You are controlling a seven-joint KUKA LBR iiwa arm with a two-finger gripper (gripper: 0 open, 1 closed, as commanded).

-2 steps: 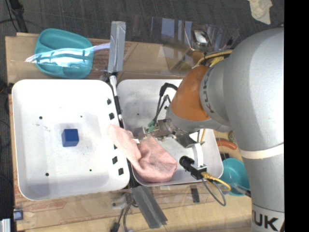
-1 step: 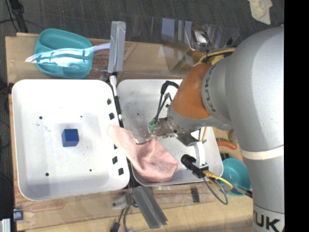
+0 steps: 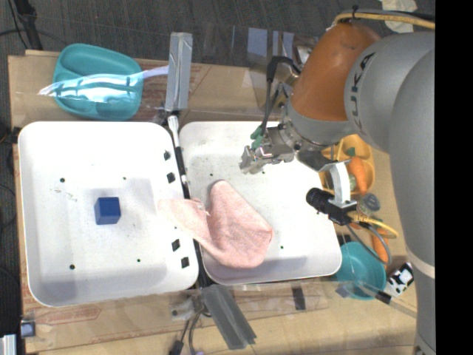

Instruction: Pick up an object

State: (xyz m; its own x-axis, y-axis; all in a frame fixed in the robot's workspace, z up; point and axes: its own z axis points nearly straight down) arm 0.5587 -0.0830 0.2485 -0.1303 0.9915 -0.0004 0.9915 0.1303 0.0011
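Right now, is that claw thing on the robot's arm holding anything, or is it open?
End effector: above the right bin, nothing seen in it; open or closed cannot be told. The pink cloth lies below it, apart.

Bright even light, soft shadows, slight blur

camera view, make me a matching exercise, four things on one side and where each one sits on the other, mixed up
Things:
1. blue cube
2. pink cloth
3. gripper
4. teal scoop

Places:
A. on the bench behind the left bin
B. over the back of the right bin
C. on the floor of the left bin
D. draped from the right bin across the divide between the bins

Pairs: 1-C, 2-D, 3-B, 4-A
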